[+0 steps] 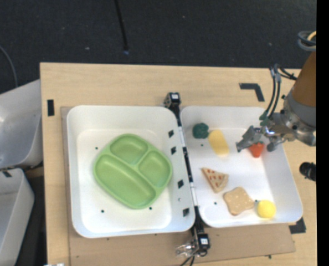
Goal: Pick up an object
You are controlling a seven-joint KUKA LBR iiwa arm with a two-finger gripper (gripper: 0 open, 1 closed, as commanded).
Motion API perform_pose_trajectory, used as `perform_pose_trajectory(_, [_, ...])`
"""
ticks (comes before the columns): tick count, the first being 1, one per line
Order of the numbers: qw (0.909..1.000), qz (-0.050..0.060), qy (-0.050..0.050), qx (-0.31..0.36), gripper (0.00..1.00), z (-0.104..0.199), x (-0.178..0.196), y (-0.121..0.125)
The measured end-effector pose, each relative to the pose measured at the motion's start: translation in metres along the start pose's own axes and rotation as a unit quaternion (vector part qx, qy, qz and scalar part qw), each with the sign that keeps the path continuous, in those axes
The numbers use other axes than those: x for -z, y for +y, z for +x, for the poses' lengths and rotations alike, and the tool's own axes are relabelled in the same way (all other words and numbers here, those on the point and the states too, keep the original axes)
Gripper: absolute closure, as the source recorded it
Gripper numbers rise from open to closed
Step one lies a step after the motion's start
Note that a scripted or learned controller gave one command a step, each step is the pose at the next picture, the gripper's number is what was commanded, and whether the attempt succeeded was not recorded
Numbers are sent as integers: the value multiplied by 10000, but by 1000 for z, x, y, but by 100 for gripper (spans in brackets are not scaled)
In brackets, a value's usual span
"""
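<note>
Yellow lemon (pixel 266 209), toast (pixel 238 200), pizza slice (pixel 215 179) in right bin (pixel 283 170); gripper (pixel 257 143) jaws' state unclear.

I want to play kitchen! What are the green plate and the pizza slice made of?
The green plate looks like smooth molded plastic: one even color, rounded compartments, a soft sheen. The pizza slice seems a toy, probably plastic too, though its surface is too small to tell.

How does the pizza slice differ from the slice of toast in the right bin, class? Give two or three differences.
The pizza slice is triangular; the toast is squarish with rounded corners. The pizza slice is orange-tan with darker spots; the toast is plain pale brown. The pizza slice sits nearer the bin's middle; the toast lies beside the yellow lemon. Both lie flat in the right bin.
</note>
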State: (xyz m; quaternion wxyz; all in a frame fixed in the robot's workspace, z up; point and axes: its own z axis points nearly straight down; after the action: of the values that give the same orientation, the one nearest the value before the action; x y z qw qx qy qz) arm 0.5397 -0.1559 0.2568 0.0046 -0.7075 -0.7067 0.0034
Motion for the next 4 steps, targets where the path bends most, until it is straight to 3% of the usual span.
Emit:
perform_pose_trajectory(1, [10000,-62,-13,16,0,0,6,2])
perform_pose_trajectory(4, [10000,-67,-2,-3,0,-9,-155,-7])
